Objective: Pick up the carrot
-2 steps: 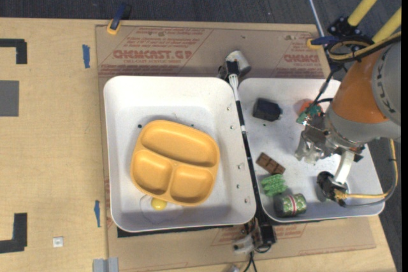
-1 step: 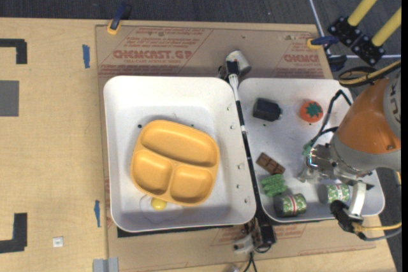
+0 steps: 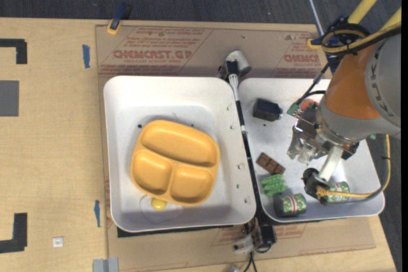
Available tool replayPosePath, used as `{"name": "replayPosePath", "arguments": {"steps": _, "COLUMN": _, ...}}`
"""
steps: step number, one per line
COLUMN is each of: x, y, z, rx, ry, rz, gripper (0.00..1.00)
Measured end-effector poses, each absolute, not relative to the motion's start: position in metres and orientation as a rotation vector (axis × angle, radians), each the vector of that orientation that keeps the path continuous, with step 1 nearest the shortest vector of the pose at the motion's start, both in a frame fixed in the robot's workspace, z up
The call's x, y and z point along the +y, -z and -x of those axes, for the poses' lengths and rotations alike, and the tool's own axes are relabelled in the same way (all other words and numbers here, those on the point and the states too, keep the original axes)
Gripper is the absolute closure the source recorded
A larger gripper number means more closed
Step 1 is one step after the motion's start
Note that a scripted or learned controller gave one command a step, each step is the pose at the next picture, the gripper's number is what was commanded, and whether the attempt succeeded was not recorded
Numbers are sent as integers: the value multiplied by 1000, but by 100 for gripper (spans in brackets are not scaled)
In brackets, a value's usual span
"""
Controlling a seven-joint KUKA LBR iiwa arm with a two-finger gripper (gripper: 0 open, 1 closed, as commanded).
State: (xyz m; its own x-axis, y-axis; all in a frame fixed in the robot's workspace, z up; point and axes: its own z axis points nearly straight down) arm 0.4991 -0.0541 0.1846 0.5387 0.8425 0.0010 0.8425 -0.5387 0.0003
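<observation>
My gripper [image 3: 305,148] hangs low over the middle of the right bin [image 3: 370,204], below the orange wrist band. Nothing can be made out in its grasp from this angle. A thin orange-red sliver [image 3: 309,98] peeks out at the left edge of the arm, above the gripper; I cannot tell whether it is the carrot. The arm covers much of the bin's right half.
In the right bin lie a black block [image 3: 266,109], a brown bar [image 3: 271,165], a green toy [image 3: 273,185], a green can [image 3: 290,204] and another can [image 3: 333,193] by a yellow cable. The left bin [image 3: 121,99] holds a yellow divided plate [image 3: 173,161] and a small yellow piece [image 3: 157,203].
</observation>
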Motion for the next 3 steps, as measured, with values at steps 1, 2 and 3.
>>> {"name": "replayPosePath", "arguments": {"steps": 1, "x": -19, "y": -225, "z": -480, "rx": -874, "ry": -1, "rz": 3017, "gripper": 100}}
{"name": "replayPosePath", "arguments": {"steps": 2, "x": -103, "y": -85, "z": -514, "rx": -842, "ry": 1, "rz": 3028, "gripper": 100}}
{"name": "replayPosePath", "arguments": {"steps": 3, "x": -103, "y": -85, "z": -513, "rx": -842, "ry": -1, "rz": 3026, "gripper": 0}}
